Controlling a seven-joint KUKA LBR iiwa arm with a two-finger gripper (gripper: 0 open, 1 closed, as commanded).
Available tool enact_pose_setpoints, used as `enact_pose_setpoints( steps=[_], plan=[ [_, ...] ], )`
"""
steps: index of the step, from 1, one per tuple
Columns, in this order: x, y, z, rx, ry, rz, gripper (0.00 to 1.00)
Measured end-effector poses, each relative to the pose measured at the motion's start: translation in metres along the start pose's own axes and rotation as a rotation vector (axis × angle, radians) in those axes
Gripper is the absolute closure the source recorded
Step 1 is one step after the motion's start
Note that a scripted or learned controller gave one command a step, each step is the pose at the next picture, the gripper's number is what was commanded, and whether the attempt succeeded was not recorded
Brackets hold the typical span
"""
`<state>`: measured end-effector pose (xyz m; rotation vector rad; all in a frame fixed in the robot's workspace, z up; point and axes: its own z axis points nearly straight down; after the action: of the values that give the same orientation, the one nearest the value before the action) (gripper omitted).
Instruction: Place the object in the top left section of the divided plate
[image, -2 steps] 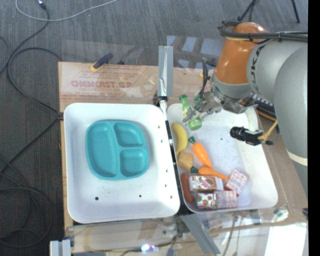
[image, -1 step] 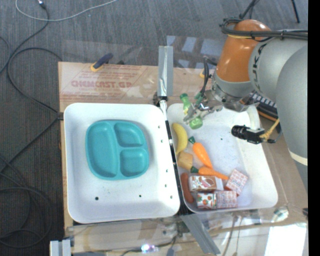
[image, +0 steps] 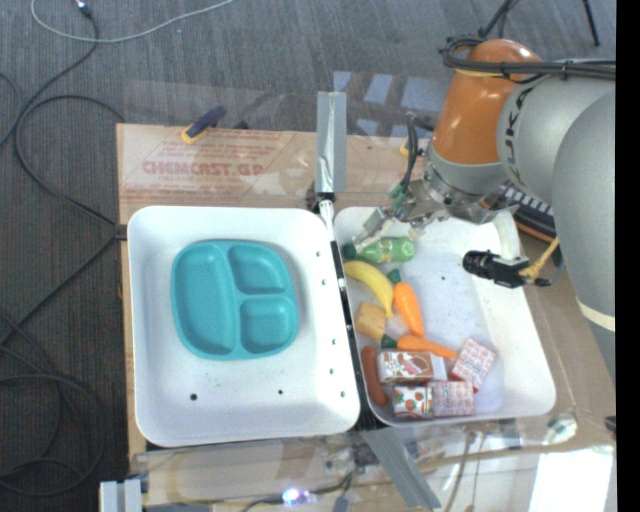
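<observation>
the gripper (image: 392, 222) sits low over the upper left corner of the right bin (image: 520, 385), its metal tip angled down and leftward toward a green bottle (image: 388, 249) that lies on its side there; whether it is apart, together or clamped on the bottle cannot be told from this slanted view, since the tip and the bottle overlap. above the tip the wrist widens into a grey flange, then the orange band (image: 478, 95), and the thick grey arm (image: 580, 150) sweeps in from the upper right, bent steeply down so the wrist points almost straight at the bin's back edge. a small black cylinder (image: 492, 265) juts out near the bin's right side, with a cable trailing toward the arm. just below the bottle lies a yellow banana (image: 372, 283), beside it an orange carrot (image: 407, 307), a pale yellow block (image: 372, 321) and a second carrot (image: 428, 347) lying flat. nearer the front are a red sausage (image: 373, 374), small printed cartons (image: 410, 368) and a pink wafer-like block (image: 472, 362), packed close together. the left bin (image: 150, 400) holds the teal divided plate (image: 236, 298), lying flat at its centre, well apart from the gripper, with one long section at left and two smaller ones at right. both bins rest on a brown board (image: 220, 170).
</observation>
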<state>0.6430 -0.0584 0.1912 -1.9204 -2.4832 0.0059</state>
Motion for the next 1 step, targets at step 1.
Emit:
enact_pose_setpoints(
  steps=[1],
  plan=[
    [0.0002, 0.0001, -0.0084, 0.001, 0.002, 0.000, 1.00]
  ],
)
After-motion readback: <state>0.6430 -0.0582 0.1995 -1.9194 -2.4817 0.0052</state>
